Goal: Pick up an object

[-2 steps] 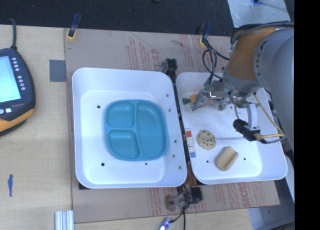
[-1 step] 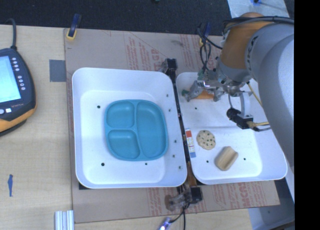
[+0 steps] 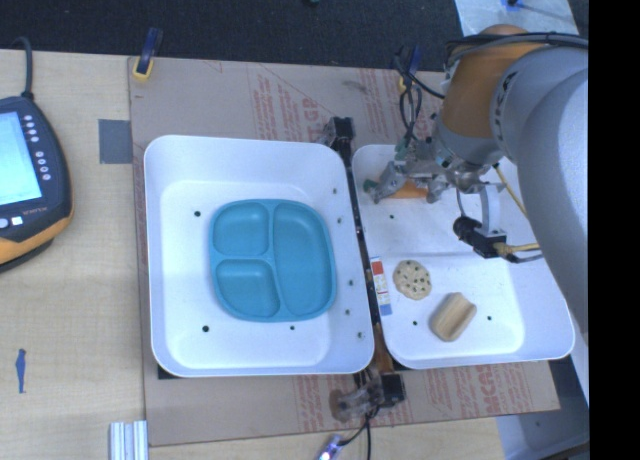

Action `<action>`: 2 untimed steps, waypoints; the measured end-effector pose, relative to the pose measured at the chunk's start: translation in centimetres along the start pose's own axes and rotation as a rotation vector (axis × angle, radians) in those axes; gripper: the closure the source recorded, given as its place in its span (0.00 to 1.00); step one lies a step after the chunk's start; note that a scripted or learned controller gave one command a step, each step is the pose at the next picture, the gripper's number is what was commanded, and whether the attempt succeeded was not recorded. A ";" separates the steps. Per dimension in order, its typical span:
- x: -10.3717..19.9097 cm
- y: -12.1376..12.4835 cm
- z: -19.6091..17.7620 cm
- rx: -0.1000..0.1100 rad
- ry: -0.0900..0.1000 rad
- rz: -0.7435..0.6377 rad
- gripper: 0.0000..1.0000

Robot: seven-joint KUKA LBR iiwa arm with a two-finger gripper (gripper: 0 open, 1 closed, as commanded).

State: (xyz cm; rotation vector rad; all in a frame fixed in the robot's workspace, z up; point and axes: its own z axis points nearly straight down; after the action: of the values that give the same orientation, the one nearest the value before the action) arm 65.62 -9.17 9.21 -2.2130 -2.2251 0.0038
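I see the bench (image 3: 90, 328) carrying two white bins side by side. The left bin (image 3: 180, 338) holds a blue divided plate (image 3: 272, 258) with bare floor all round it. The arm (image 3: 520, 98) hangs over the right bin (image 3: 545, 338)'s far edge, its claw (image 3: 405, 183) low by an orange object (image 3: 412, 189), possibly touching; I cannot tell its state. A cookie (image 3: 412, 279) and tan block (image 3: 452, 316) lie near, apart.

Robot lab: teach pendant (image 3: 30, 178) beside white bins (image 3: 160, 248)
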 end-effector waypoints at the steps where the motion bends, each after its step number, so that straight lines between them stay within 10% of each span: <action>1: 0.0 -0.1 -1.0 0.006 0.001 -0.004 1.00; 2: 0.0 0.0 -1.0 0.005 0.001 -0.005 0.00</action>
State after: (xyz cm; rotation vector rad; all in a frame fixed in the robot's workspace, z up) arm 65.58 -9.20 10.22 -2.2049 -2.2276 0.0086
